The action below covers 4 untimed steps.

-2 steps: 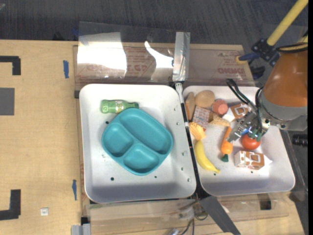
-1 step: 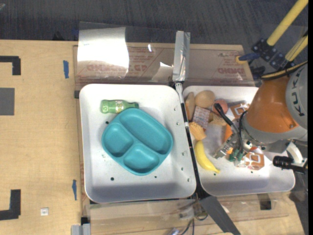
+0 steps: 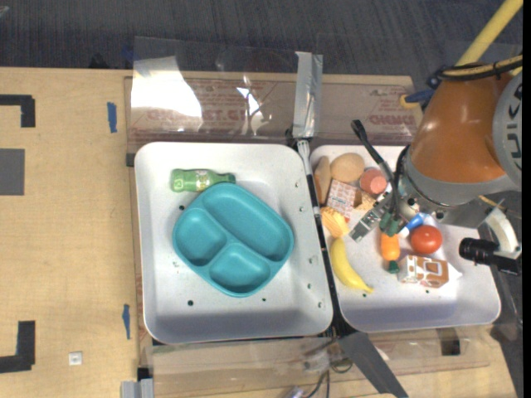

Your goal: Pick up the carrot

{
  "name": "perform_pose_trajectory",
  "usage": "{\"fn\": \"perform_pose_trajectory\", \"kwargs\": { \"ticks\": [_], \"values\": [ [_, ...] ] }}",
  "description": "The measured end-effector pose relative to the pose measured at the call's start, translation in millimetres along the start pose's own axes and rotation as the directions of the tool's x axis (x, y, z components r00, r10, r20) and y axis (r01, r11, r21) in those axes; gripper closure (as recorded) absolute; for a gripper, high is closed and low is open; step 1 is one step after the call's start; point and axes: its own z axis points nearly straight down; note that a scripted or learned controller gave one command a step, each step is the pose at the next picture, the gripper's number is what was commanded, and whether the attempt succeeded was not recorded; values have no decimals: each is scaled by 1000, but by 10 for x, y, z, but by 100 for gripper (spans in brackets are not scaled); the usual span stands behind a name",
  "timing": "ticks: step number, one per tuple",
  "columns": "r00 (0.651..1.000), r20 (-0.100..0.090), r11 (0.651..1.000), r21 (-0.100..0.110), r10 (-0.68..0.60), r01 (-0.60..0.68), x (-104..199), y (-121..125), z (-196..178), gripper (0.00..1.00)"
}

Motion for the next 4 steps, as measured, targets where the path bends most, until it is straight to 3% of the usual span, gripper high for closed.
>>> {"fn": "perform_pose_trajectory", "kwargs": {
  "ticks": [1, 2, 3, 4],
  "values": [
    [889, -9, 889, 7, -458, 458, -197, -456, 307, 100],
    [888, -9, 888, 7, -459, 459, -193, -450, 304, 0],
    [908, 3, 908, 4, -419, 419, -765, -498, 1388, 0],
    [990, -2, 990, 5, -140, 140, -43, -304, 423, 0]
  ]
}}
